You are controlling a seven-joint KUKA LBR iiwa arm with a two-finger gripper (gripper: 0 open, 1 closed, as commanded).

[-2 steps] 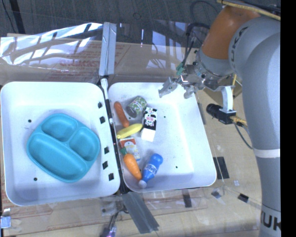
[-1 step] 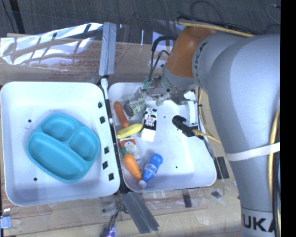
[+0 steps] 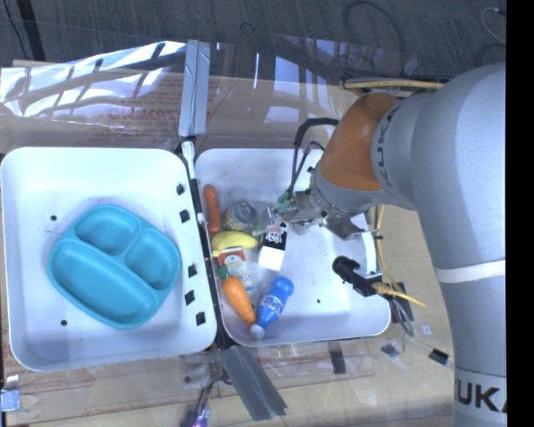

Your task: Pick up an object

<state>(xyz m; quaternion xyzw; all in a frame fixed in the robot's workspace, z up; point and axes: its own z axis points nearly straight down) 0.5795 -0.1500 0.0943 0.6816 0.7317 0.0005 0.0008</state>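
Here we have the grey arm with its orange band reaching in from the right of the frame, its gripper (image 3: 283, 213) low over the right-hand shallow white bin (image 3: 338, 314), near the middle of the picture; the wrist hides the tips, so we cannot tell whether it is wide, narrow or holding anything. The candidates all lie along the left side of that bin: a slim orange-red sausage-shaped piece (image 3: 213, 209) at the top, a dull grey round can (image 3: 241, 213) beside it, a yellow plastic banana (image 3: 235, 241) below, a small white carton with a black top (image 3: 272, 252) just under the gripper, then an orange plastic carrot (image 3: 239, 300) and a blue-and-white plastic bottle (image 3: 271, 303) lying towards the lower edge. The left-hand white bin (image 3: 27, 327) carries a turquoise three-compartment plastic plate (image 3: 116, 265). We judge the step in hand to be the descent onto a target, and the carton or the can look nearest. To do it well we should centre on one item alone, since banana, carton and can crowd together and a stray touch could nudge a neighbour under the gripper. We would come straight down, close across the narrow side, and lift slowly to check the catch before clearing the bin wall.
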